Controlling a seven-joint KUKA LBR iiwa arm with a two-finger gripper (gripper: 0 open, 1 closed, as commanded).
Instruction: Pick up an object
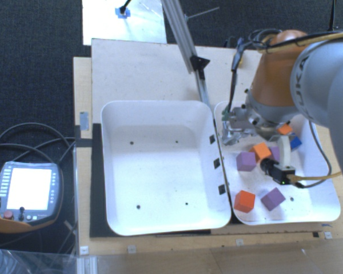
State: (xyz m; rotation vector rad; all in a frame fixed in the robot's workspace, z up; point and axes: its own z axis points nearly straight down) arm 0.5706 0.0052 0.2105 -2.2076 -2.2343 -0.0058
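My gripper (231,131) is low over the upper left part of the right bin (326,201), close to the wall it shares with the left bin. Several small blocks lie in the right bin. A purple cube (246,161) and an orange cube (262,150) sit just below and to the right of the gripper, apart from it. Nearer the front edge are another orange cube (244,201) and a purple cube (272,198). A blue block (295,142) and a small orange block (284,129) lie partly under the arm. No block shows in the gripper.
The left bin (160,110) stands beside the right one. A slanted metal pole (183,33) crosses the back of the bench. A black cable plug (275,170) hangs from the arm over the blocks. A teach pendant (26,196) lies at far left, off the bench.
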